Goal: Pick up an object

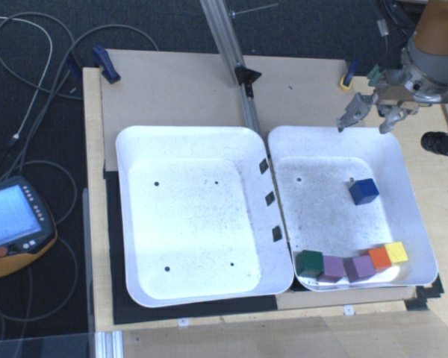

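Blue cube [364,191] alone mid-bin, green [309,262], purple [333,266], orange [380,259], yellow [396,253] cubes along near wall

No legible text, label, brand, number or sign appears on any surface. The teach pendant [13,222], lying on the floor well apart from the gripper [367,119] on the far side of both bins, has a lit screen, but its content is too small and blurred to read. The coloured blocks in the bin [403,171] just below the gripper bear no visible markings.
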### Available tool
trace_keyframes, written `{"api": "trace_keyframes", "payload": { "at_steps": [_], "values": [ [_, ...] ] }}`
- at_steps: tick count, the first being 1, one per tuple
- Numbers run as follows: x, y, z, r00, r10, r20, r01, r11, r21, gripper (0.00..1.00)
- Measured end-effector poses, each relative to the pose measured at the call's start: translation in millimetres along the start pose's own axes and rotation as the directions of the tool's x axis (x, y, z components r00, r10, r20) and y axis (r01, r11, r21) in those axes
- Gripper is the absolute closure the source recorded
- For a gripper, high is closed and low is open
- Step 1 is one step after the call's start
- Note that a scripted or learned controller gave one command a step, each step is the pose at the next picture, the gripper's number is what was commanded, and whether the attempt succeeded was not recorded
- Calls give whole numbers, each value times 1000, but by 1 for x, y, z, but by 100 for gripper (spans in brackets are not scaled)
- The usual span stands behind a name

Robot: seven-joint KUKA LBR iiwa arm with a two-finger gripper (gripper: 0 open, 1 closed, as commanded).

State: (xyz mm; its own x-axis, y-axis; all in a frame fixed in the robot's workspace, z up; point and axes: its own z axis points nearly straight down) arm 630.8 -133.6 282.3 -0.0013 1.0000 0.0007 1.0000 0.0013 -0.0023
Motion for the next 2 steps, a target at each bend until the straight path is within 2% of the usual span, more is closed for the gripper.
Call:
{"api": "trace_keyframes", "payload": {
  "at_steps": [1, 2],
  "values": [
    [-52, -16, 168, 1000, 2, 6, -2, 1000, -16, 0],
    [-73, -63, 183, 1000, 5, 0, -5, 1000, 3, 0]
  ]
}}
